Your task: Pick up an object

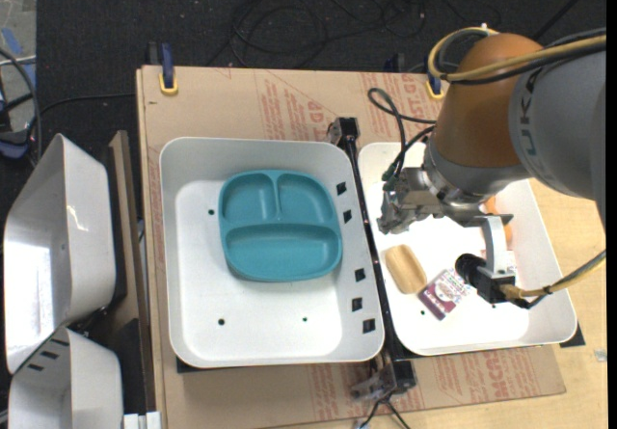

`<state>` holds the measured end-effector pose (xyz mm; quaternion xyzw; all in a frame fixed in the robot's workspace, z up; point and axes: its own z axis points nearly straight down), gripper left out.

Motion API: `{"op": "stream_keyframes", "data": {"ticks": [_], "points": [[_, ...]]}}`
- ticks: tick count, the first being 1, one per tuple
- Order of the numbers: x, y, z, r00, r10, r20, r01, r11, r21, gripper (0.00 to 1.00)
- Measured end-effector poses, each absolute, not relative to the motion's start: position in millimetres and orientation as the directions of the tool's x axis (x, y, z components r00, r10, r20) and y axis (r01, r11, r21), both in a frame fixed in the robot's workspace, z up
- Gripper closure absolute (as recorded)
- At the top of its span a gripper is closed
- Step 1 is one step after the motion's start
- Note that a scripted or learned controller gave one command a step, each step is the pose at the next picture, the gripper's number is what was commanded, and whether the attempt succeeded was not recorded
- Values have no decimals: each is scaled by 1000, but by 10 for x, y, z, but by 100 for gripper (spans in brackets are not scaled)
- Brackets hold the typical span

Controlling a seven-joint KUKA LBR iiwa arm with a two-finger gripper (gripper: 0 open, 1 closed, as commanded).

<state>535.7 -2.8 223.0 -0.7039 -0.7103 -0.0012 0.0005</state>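
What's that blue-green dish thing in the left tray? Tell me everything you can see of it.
The teal plate looks like moulded plastic, matte and one colour throughout. It is a rounded rectangle with raised ridges that split it into three wells: two smaller ones along the far side and one long one along the near side. It lies flat, right way up, on the floor of the left bin, a little toward the far side, apart from the walls. Nothing lies in it or touches it.

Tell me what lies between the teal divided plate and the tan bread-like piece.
In the camera view: the bins' adjoining walls separate the teal divided plate from the tan bread-like piece.
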Motion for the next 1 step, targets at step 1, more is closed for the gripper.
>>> {"op": "stream_keyframes", "data": {"ticks": [1], "points": [[5420, 503, 2367, -9, 1000, 2, 1000, 9, 1, 100]]}}
